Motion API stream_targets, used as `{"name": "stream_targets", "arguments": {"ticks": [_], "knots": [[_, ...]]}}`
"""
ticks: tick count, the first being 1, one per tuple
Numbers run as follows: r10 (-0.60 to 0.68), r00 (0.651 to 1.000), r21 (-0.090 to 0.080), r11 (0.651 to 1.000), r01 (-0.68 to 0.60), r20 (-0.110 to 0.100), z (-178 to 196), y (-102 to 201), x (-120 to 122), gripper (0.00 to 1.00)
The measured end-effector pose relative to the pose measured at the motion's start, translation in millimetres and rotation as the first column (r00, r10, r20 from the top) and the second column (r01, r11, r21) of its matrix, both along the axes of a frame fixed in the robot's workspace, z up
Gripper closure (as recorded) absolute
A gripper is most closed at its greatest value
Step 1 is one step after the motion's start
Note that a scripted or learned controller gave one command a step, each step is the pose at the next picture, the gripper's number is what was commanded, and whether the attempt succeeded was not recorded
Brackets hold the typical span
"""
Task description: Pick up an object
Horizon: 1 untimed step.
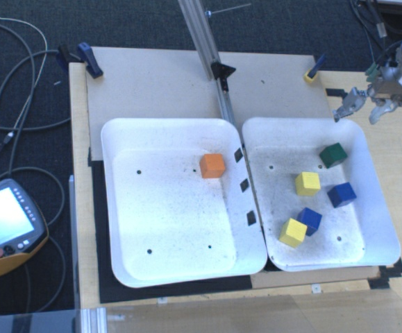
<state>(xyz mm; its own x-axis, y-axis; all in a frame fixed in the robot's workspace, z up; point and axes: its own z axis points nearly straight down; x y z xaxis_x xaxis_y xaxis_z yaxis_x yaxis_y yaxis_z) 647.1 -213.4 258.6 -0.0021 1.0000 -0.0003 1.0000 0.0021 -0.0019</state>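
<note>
Seen from above at a slant, the bench (152, 103) carries two shallow white bins side by side. The left bin (128, 255) holds a single orange cube (212, 166), lying near its upper right corner, close to the dividing rims. The right bin (378, 227) holds five cubes: a green cube (332, 155) near the far right corner; a yellow cube (307, 183) toward the middle; a blue cube (341, 194) just right of it; and, nearer the front, a second blue cube (310, 220) touching a second yellow cube (292, 232) at its lower left. The gripper (364, 111) hangs at the right of the view, over the far right corner of the right bin and beyond its rim, well apart from every cube. Its two fingers (347, 106) are spread, with nothing between them. A slanted metal rail (197, 26) runs down toward the gap between the bins. On the floor at left lie loose cables (20, 82) and a handheld control pendant (6, 224) with a lit screen.
</note>
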Motion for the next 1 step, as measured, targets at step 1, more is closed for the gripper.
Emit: {"name": "stream_targets", "arguments": {"ticks": [1], "knots": [[0.001,1.0,-0.004,1.0,-0.001,0.014,106.7,-4.1,21.7,0.0]]}}
